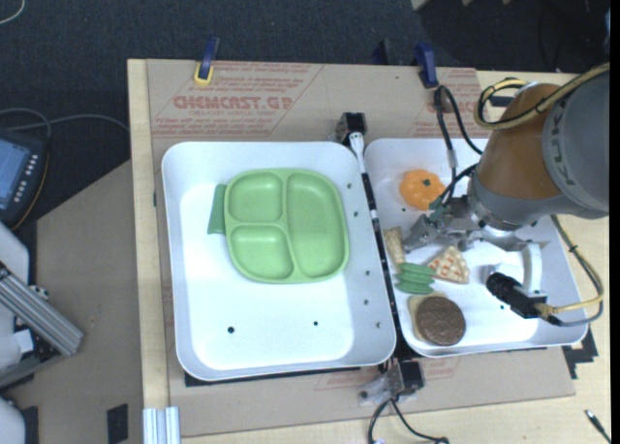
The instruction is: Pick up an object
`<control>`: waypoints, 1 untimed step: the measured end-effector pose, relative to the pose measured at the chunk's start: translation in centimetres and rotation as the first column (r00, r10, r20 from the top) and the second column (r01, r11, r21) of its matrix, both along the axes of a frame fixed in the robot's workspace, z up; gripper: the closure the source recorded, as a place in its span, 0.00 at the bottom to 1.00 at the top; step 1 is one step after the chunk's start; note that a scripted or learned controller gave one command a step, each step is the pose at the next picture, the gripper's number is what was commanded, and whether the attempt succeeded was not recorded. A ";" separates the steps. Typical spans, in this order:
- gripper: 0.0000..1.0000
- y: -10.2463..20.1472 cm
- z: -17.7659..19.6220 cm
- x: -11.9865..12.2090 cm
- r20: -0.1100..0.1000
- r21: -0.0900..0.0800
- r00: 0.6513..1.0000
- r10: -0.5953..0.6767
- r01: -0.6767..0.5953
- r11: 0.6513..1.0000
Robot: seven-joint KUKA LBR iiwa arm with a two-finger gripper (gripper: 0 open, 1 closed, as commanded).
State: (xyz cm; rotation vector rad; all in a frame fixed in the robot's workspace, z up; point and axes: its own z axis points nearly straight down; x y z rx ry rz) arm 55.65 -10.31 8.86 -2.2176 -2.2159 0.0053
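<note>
We judge ourselves in the approach step: our two-finger gripper (pixel 433 229) hangs low in the right-hand shallow white bin (pixel 557 331), just beside the triangular pizza-slice toy (pixel 450 265). Whether the hand is spread or pinching, we cannot tell. Next, we must settle squarely over one piece.

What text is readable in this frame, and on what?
"CHEMCAST G P": red print on the brown board under the bins, behind the left bin; the last letters are uncertain.
More red print on the board behind the right bin: too blurred to read.
The screen at the left edge: unreadable.
</note>
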 end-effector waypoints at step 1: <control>0.00 0.0 -0.4 0.0 0.003 -0.001 1.000 -0.001 0.001 1.000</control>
